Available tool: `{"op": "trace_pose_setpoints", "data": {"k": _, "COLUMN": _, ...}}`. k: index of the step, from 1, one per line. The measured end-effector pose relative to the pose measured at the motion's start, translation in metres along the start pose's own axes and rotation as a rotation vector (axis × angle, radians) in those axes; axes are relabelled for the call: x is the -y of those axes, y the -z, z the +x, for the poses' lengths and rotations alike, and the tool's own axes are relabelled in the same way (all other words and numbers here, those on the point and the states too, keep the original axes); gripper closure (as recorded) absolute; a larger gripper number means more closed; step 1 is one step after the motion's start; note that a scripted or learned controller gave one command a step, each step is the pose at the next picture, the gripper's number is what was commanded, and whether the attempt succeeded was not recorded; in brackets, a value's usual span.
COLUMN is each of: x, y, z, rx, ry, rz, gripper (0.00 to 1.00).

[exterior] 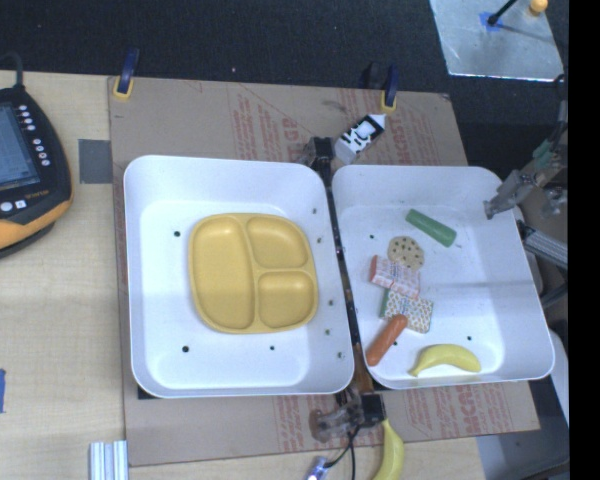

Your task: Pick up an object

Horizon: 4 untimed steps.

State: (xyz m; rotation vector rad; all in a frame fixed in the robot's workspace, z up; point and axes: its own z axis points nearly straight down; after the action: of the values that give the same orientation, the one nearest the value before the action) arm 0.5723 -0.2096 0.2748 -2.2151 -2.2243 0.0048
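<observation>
The right bin (500,298) holds several small items. A green cylinder (430,227) lies toward the back, with a round speckled cookie (405,252) just in front of it. Below them sit a pink wafer (394,274) and a speckled cracker (410,311). An orange carrot (386,339) lies slanted at the front left, and a yellow banana (446,360) rests along the front wall. My gripper (512,194) hangs at the right bin's far right rim, above and to the right of the green cylinder, with nothing seen in it.
The left bin (160,348) holds a yellow divided plate (252,271). A teach pendant (10,173) lies on the bench at far left. A second banana (390,453) lies outside the bins at the front. Clamps (388,86) pin the cardboard at the back.
</observation>
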Motion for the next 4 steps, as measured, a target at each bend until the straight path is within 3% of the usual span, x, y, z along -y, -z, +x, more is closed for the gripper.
{"op": "trace_pose_setpoints", "data": {"k": 1, "x": 0.015, "y": -0.182, "z": 0.027, "rx": -0.001, "ry": 0.002, "rz": 0.003, "gripper": 0.00}}
{"op": "trace_pose_setpoints", "data": {"k": 2, "x": -0.042, "y": -0.147, "z": 0.076, "rx": -0.001, "ry": 0.000, "rz": -0.001, "gripper": 0.00}}
{"op": "trace_pose_setpoints", "data": {"k": 3, "x": -0.058, "y": -0.183, "z": 0.074, "rx": 0.001, "ry": 0.003, "rz": 0.000, "gripper": 0.00}}
{"op": "trace_pose_setpoints", "data": {"k": 4, "x": -0.040, "y": -0.183, "z": 0.083, "rx": 0.001, "ry": 0.001, "rz": 0.002, "gripper": 0.00}}
